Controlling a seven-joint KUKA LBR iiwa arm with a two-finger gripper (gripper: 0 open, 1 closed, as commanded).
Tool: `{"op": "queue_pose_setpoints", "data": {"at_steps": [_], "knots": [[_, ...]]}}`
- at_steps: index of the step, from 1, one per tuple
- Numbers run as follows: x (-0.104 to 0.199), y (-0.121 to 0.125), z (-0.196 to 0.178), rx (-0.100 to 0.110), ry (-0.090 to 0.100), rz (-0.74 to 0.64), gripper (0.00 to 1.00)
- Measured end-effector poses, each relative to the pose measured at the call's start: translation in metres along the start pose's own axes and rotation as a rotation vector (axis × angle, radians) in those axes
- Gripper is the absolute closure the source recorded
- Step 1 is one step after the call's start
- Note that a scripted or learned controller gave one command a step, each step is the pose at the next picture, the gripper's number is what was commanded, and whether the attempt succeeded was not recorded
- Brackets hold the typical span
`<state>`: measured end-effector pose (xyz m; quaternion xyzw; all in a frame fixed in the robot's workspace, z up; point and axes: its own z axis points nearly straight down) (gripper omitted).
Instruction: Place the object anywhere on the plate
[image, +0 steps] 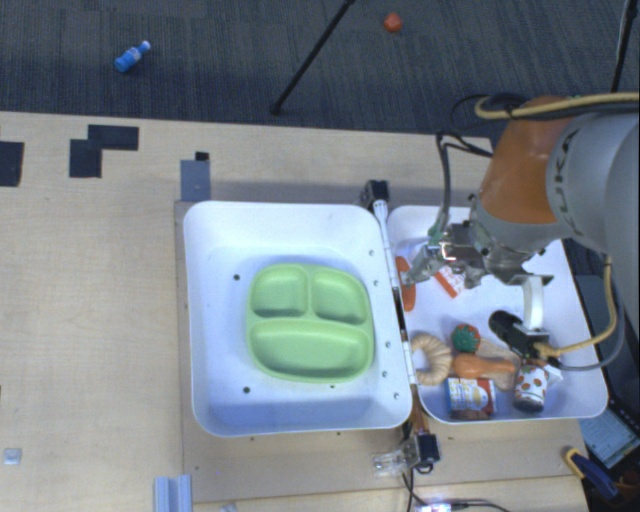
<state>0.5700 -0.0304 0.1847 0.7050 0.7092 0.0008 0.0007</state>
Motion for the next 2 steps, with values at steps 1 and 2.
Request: {"op": "queue_pose_setpoints", "data": {"at_steps": [1, 2], "knots": [[0.0, 0.0, 0.0, 0.0, 0.0, 0.0, 0.0], [0.0, 0.0, 0.0, 0.0, 0.0, 0.0, 0.0]]}}
